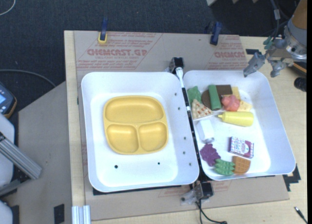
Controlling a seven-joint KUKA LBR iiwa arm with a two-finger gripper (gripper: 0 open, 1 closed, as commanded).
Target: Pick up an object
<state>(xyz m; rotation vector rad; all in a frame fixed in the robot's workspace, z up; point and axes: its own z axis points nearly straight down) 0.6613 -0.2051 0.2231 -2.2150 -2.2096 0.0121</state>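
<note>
The pincer (266,65) hangs open and empty above the right bin's (276,120) far corner, apart from the toy food; a yellow bottle (237,118) lies there.

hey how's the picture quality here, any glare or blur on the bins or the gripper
Camera view: light is even and soft; the white right bin looks bright with little surface detail, while the yellow divided plate shows mild sheen. The toy food is fairly sharp but small. The gripper near the top right is slightly soft, and the dark floor beyond lacks detail.
</note>
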